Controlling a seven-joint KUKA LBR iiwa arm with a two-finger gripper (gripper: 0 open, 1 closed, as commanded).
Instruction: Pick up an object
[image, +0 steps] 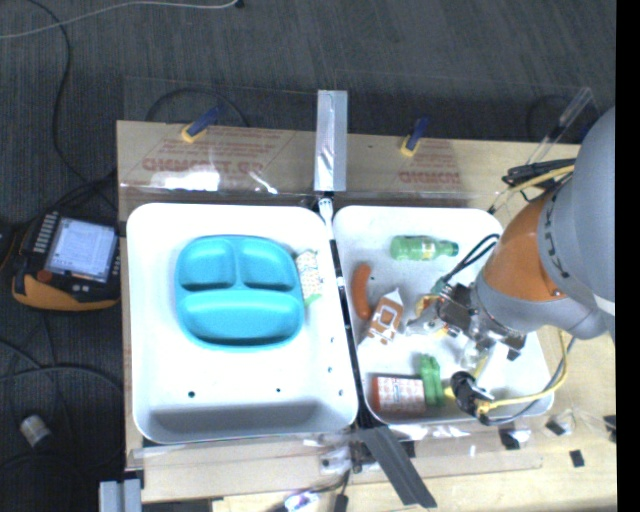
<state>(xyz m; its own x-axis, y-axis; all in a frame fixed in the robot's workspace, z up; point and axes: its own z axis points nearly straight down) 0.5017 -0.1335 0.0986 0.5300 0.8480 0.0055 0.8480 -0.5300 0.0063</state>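
Below, dark carpet around a wooden bench with two white bins; gripper jaws' state indiscernible.

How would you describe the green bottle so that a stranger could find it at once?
Start at the right-hand bin of the two white bins. Look along its far edge, near the top of the view: the green bottle lies there on its side, apart from the clutter nearer the arm. It is the only translucent pale green thing there.
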